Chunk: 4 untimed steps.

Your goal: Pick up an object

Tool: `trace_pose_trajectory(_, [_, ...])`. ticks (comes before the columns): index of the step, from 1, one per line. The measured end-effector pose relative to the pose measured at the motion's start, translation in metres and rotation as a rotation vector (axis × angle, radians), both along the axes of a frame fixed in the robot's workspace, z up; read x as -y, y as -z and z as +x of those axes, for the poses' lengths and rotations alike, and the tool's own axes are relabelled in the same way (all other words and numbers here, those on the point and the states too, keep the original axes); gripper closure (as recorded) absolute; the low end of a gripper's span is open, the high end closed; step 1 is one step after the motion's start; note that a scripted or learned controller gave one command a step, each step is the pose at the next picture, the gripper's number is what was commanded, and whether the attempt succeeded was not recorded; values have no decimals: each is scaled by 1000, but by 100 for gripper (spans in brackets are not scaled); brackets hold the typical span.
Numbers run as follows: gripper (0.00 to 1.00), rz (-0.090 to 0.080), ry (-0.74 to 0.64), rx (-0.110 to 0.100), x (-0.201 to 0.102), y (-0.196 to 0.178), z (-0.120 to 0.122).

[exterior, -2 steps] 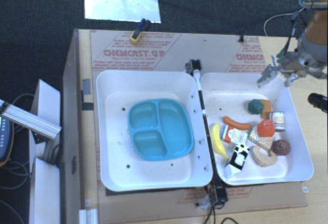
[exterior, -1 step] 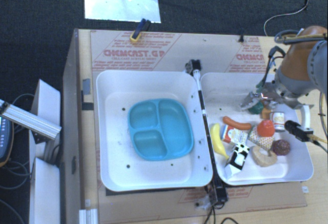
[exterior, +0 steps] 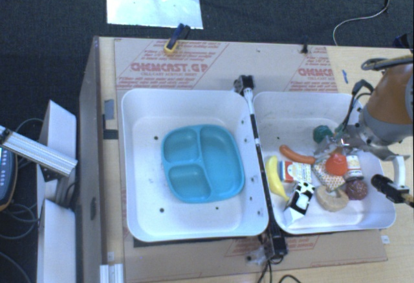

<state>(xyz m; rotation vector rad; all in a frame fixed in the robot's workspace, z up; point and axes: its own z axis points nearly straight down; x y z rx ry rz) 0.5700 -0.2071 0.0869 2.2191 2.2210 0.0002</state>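
Clutter is the main risk: in the right bin [exterior: 381, 214] the objects lie packed, e.g. sausage [exterior: 296, 155], banana [exterior: 275, 177], orange ball [exterior: 336, 164], dark ball [exterior: 356, 189], all touching or just beside. The gripper [exterior: 341, 139] hangs above the orange ball, so it may push neighbours or close on an edge and slip. Gripper state: cannot tell, blurred, partly behind the wrist. Left bin [exterior: 139, 146] holds a blue tray [exterior: 202, 163].
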Motion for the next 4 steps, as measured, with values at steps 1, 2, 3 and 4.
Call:
trace_pose_trajectory(1, [0, 1, -4, 2, -29, 2, 74])
trace_pose_trajectory(2, [100, -1, -6, 6, -28, -10, 75])
trace_pose_trajectory(3, [0, -1, -7, 5, -28, -10, 75])
trace_pose_trajectory(4, [0, 1, -1, 0, -42, 3, 41])
